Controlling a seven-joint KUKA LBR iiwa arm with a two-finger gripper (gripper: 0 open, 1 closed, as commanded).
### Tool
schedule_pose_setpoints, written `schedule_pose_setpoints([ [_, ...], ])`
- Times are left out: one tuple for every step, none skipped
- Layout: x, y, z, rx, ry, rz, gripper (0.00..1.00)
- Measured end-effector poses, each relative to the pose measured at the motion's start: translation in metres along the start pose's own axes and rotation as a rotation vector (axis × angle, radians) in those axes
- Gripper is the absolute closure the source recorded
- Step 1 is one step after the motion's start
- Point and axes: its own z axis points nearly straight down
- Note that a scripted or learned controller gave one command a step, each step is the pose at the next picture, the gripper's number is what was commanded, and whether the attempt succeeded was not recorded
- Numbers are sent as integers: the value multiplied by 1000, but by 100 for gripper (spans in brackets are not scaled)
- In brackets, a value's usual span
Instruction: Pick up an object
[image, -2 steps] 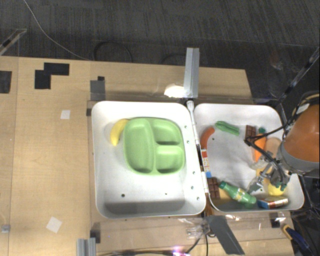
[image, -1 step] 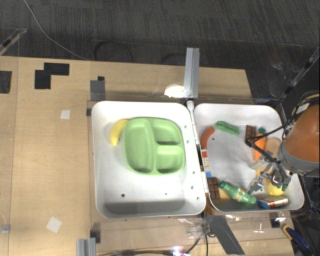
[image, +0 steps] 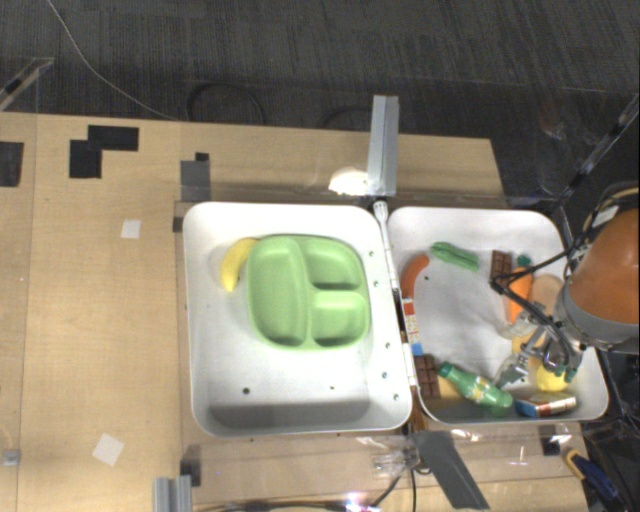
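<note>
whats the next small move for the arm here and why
Probably a short straight descent. The hand hangs low in the right bin, above the near right corner clutter, beside a yellow object and just right of the green bottle. Nothing is visibly gripped, so lowering onto the yellow object seems the nearest pick.

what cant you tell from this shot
- Hand, camera view: its fingers are lost in cables and toys, so a grasp can't be judged.
- Yellow toy: partly covered by the hand; shape unclear.
- Arm: cut off by the right edge.
- Banana: partly behind the green tray.
</note>
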Motion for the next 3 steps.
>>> schedule_pose_setpoints([
  [0, 0, 0, 1, 0, -11, 0],
  [0, 1, 0, 1, -1, -36, 0],
  [1, 2, 0, 1, -1, -55, 0],
])
